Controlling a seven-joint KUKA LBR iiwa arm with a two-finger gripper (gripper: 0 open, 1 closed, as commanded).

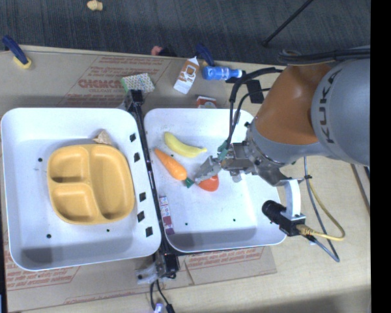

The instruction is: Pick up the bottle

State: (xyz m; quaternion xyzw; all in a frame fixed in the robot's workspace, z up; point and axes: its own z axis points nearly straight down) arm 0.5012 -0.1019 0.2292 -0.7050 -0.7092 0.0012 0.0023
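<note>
The hand hangs low in the right bin, over a red thing; its grip I cannot tell. The bottle lies on the table's far edge.

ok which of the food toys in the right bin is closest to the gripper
The red tomato, right under the gripper. The carrot lies further left, and the banana sits up and left of it.

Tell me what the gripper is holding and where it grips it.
Cannot be told: the gripper is low over the right bin, beside a red toy.
</note>
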